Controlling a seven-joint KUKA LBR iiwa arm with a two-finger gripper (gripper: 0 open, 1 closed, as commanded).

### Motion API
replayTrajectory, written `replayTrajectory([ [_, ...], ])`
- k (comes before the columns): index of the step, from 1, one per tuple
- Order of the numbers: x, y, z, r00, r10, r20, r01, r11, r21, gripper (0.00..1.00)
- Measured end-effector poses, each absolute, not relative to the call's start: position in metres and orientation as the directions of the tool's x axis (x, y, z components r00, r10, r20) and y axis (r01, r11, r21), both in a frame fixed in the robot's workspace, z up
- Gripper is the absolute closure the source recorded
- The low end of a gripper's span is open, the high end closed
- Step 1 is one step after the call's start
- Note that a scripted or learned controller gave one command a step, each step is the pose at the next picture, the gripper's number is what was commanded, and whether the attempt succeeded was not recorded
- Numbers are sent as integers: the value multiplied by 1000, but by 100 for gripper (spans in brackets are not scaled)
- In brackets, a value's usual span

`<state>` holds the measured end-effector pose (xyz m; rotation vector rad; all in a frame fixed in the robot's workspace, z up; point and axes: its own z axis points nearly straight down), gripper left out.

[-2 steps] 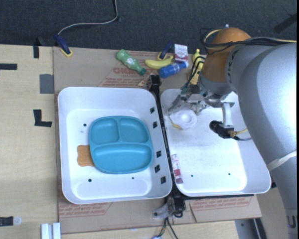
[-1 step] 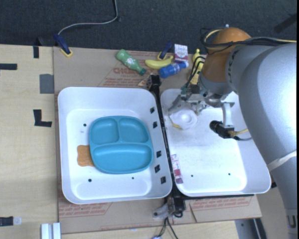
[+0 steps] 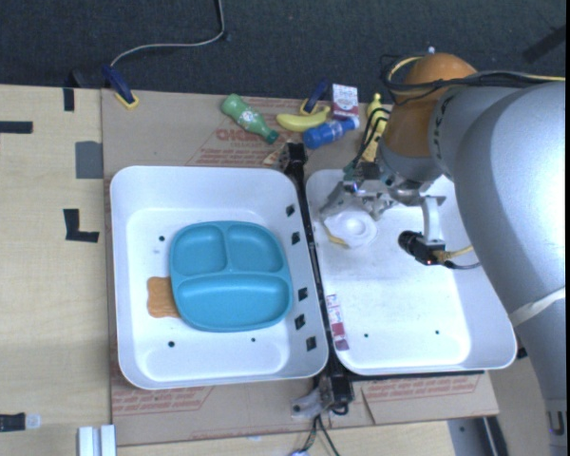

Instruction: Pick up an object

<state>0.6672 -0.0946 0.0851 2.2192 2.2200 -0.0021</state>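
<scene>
Reaching in from the view's right, the grey arm (image 3: 499,150) brings its gripper (image 3: 366,196) down over the far left corner of the right bin (image 3: 408,345). The gripper hangs just above and behind a small white cup (image 3: 351,227), which sits upright on the bin floor. Nothing can be seen held in the gripper, and I cannot tell whether it is open or closed.

A thin yellow scrap (image 3: 337,242) lies just beside the cup on its left. A small red and white packet (image 3: 335,319) lies nearer the camera than the cup, against the wall between the bins.

Well to the cup's left, a blue divided plate (image 3: 231,275) lies flat in the left bin (image 3: 138,207). A tan slab (image 3: 159,297) pokes out from under the plate's far side.

Behind the cup, outside the bins on the tabletop (image 3: 28,255), stand a green bottle (image 3: 249,119), a banana (image 3: 302,120), a blue bottle (image 3: 325,134) and a small box (image 3: 345,96), close together.
</scene>
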Motion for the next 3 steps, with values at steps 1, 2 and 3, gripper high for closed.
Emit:
replayTrajectory([
  [1,668,-94,85,-1,1000,-3,1000,1,0,0],
  [2,666,-97,85,-1,1000,-3,1000,1,1,0],
  [3,654,-98,86,-2,1000,-3,1000,2,2,0],
])
